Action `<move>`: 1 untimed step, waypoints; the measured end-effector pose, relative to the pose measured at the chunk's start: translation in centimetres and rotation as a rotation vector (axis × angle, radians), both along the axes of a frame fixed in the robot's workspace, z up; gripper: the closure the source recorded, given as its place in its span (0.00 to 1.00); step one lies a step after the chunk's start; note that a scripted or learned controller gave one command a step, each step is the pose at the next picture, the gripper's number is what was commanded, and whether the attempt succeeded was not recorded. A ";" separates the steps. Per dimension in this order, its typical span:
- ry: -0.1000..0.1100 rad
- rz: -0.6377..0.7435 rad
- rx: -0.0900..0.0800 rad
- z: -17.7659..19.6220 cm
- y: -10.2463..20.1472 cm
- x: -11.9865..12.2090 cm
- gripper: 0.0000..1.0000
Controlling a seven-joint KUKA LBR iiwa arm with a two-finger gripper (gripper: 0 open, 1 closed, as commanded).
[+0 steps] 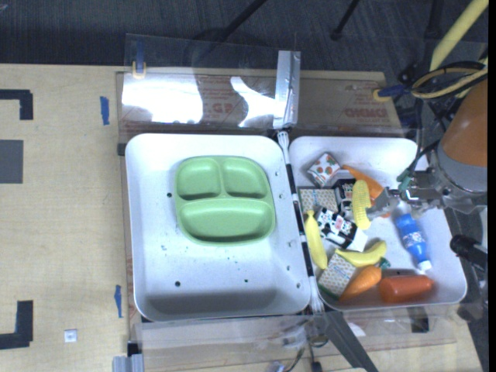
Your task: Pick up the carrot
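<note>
The carrot (pixel 361 280) is an orange piece lying at the front of the right bin (pixel 387 147), next to a red-orange sausage-shaped piece (pixel 404 287). My gripper (pixel 390 198) hangs over the middle of that bin, well behind the carrot, close to a yellow corn cob (pixel 361 202) and another orange piece (pixel 369 183). Nothing of the carrot is near the gripper.
Around the carrot lie two bananas (pixel 315 242) (pixel 366 254), a blue bottle (pixel 412 242), patterned cards (pixel 335 225) and a small printed cube (pixel 324 167). The left bin (pixel 147 231) holds a green divided plate (pixel 225 198). The arm's orange band (pixel 473 134) is at the right.
</note>
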State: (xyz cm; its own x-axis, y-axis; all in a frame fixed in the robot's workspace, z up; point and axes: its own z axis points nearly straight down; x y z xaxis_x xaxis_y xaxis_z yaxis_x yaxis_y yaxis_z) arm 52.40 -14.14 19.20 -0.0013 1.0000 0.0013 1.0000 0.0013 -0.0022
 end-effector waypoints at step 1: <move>-0.004 0.019 -0.002 5.1 -3.5 3.8 0.00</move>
